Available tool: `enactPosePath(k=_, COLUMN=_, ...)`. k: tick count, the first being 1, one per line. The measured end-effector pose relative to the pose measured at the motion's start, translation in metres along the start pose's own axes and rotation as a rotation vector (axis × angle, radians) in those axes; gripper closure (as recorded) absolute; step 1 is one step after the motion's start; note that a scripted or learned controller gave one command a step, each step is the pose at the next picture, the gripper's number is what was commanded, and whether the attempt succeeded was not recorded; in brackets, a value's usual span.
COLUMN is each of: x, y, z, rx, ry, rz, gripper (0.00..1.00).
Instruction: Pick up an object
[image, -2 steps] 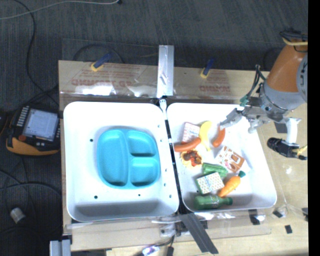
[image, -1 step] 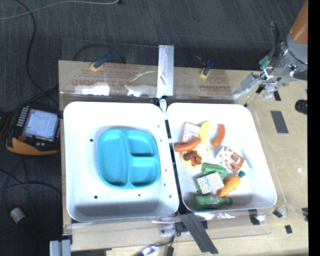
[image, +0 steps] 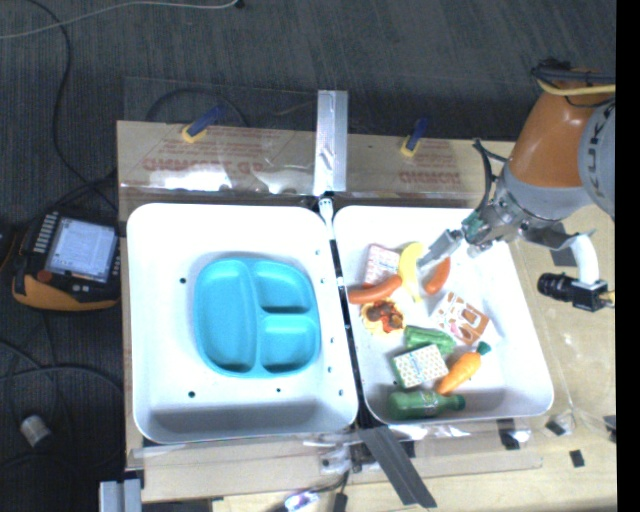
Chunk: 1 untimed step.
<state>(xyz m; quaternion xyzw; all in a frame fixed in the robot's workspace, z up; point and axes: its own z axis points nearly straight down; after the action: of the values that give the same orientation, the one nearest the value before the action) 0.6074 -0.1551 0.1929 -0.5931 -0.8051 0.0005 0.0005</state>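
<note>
The right bin (image: 530, 360) holds several toy foods. Near its upper middle lie a yellow banana (image: 410, 262), a small red-orange piece (image: 437, 276) and a pink-and-white packet (image: 379, 262). My gripper (image: 434, 257) reaches down-left from the orange-banded wrist, and its tip is low over the bin, between the banana and the red-orange piece and very close to both. From this angle I cannot tell whether anything is gripped.
A red sausage (image: 373, 291), a brown-orange cluster (image: 384, 316), a white patterned carton (image: 462, 318), a green-and-white box (image: 420, 365), a carrot (image: 460, 372) and a dark green cucumber (image: 427, 403) lie lower in the right bin. A blue divided tray (image: 258, 312) sits in the left bin (image: 160, 400).
</note>
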Motion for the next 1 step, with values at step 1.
enactPosePath(k=1, x=-0.0266, y=0.0187, z=0.0988, rx=-0.001, ry=0.0, rz=0.14, gripper=0.0)
